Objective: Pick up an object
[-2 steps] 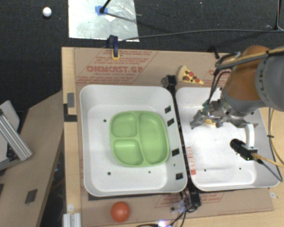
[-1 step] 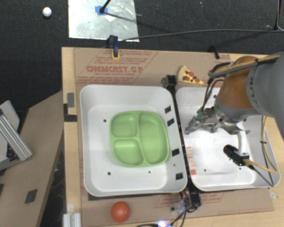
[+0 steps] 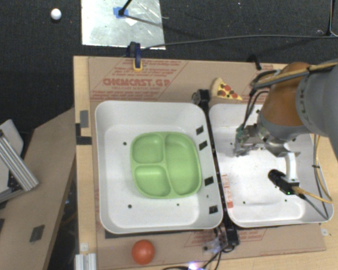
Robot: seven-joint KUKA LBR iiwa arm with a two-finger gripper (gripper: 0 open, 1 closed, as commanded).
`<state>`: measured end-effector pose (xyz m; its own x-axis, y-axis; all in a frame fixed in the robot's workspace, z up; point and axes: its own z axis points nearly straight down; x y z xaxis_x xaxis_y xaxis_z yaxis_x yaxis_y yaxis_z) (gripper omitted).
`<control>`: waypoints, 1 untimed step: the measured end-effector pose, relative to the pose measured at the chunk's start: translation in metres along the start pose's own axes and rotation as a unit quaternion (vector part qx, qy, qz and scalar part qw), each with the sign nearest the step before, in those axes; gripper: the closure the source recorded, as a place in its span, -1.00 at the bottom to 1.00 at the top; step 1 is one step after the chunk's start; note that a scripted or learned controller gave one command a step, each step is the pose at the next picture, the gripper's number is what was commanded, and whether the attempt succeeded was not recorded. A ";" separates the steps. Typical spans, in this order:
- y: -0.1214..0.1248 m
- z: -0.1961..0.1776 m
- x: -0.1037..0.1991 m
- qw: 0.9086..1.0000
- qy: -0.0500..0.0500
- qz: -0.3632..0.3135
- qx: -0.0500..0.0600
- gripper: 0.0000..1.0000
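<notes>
fingers (image 3: 240,143) sit low over the left part of the right bin (image 3: 253,198). Open or clenched: can't tell, too blurred. Nothing visible held between them.

Likely target is the green plate (image 3: 166,165), lying flat and face up in the middle of the left bin (image 3: 112,170).

- Bearing: plate is to the camera-left of the fingers and a bit nearer the camera. The shared bin walls stand between the two, so my read is lift, cross, then descend, not a slide.
- Shape: rounded, close to square, so the long axis is weak. It's set slightly askew to the bin walls.
- Layout: the one large compartment is on the side facing the fingers and runs near-to-far. The two small compartments are on the far-left side.
- Grip guess: the nearest rim is the likeliest bite. Flat centre offers nothing to pinch.

Other candidates, both outside the bins on the desk (image 3: 152,77):
- pizza slice (image 3: 226,90): beyond the fingers, just past the right bin's far-left corner.
- orange ball (image 3: 142,251): well off to the left, at the near edge.
</notes>
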<state>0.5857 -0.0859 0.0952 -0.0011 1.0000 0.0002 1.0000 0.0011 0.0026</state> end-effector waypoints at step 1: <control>-0.002 -0.063 -0.004 1.000 -0.001 0.000 -0.002 1.00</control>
<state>0.5837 -0.0900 0.1584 -0.0004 1.0000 -0.0010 1.0000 0.0004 0.0071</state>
